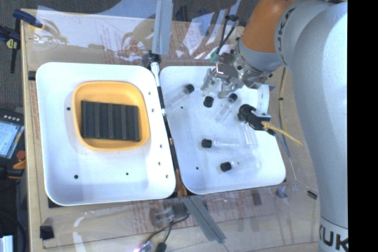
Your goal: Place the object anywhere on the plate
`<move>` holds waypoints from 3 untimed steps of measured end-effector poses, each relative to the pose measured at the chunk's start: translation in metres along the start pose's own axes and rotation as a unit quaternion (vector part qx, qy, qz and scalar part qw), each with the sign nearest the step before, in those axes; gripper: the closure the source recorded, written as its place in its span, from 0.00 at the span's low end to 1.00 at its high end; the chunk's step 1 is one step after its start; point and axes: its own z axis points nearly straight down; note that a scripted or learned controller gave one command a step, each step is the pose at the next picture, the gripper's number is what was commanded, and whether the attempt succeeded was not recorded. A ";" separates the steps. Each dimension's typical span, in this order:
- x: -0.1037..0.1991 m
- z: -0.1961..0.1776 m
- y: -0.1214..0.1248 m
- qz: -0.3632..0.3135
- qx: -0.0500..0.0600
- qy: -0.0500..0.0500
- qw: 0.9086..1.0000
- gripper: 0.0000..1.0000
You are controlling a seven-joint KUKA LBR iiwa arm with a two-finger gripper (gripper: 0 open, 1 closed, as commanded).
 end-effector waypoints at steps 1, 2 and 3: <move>0.043 -0.035 -0.035 -0.122 0.001 0.000 0.993 1.00; 0.082 -0.016 -0.025 -0.162 0.002 0.000 0.987 1.00; 0.109 -0.002 -0.032 -0.293 0.001 0.000 0.956 1.00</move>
